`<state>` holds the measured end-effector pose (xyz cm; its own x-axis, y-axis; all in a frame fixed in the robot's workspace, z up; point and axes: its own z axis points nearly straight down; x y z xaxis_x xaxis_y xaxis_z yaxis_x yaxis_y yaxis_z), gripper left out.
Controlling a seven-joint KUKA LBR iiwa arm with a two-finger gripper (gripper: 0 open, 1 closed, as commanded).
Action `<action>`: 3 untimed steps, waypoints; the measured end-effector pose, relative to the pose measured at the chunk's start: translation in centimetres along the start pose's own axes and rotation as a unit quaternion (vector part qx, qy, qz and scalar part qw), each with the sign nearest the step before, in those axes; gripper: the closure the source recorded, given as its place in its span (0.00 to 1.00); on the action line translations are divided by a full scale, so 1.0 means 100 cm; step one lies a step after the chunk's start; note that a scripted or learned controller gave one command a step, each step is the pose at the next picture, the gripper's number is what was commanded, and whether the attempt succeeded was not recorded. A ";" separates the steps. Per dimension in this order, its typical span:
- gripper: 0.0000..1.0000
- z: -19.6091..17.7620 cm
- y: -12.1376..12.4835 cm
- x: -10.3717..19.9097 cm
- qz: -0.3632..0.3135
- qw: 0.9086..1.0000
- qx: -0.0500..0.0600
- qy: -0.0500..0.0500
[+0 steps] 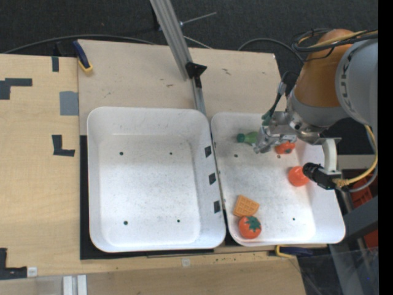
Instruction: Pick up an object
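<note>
the arm (334, 78), grey with its orange band, reaches in from the right and hangs over the upper part of the right bin (319, 229). the gripper (270, 137) sits low near the bin's back wall, and from this slanted look down on it i cannot tell how it is set or whether anything is caught in it. a small green object (247, 137) lies on the bin floor just to the left of the gripper, very close to it, though whether they touch is unclear. a red-orange object (285, 147) shows just below and to the right of the gripper, partly hidden under the wrist hardware. another orange object (297, 176) lies further toward the right side of the bin, right beside a black fitting (319, 174) on the arm. near the front of the same bin rest a tan waffle-like piece (246, 205) and, touching or almost touching its lower edge, a red tomato-like toy with a green top (250, 226). the left bin (98, 183) lies alongside, its rim meeting the right bin's rim in the middle. a slanted metal rail (172, 29) runs down from the top toward the place where the bins join. both bins rest on a wooden bench (37, 165) that bears a few dark tape marks (60, 145).
</note>
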<state>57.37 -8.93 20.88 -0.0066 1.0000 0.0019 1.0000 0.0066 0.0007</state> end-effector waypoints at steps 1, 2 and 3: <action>1.00 -0.002 0.019 0.040 0.000 1.000 0.000 0.000; 1.00 -0.017 0.045 0.089 0.000 1.000 -0.001 0.000; 1.00 -0.021 0.069 0.126 0.001 1.000 0.000 0.000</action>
<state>64.22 3.75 22.97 -0.0055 1.0000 0.0015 1.0000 0.0055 0.0008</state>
